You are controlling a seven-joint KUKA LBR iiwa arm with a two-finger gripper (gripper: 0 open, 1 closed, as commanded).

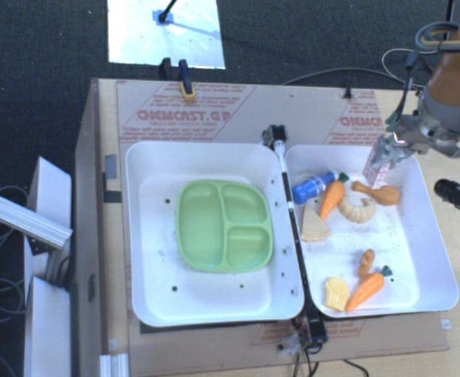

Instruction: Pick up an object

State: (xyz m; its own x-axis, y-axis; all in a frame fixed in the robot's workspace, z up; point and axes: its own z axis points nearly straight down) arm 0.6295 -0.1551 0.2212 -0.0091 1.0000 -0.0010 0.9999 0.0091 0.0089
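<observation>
From where my arm reaches in, the one thing I can read is red lettering printed on the brown protective sheet [214,108] that covers the tabletop under my two bins. Beyond the left bin it spells "CHEMCAST GP" [183,116] in bold capitals, with lines of smaller red print above and below that are too fine to make out. The same red wording [361,115] repeats at a slant beyond the right bin, partly cut off. More red print [273,334] peeks out at the near edge, unreadable.
</observation>
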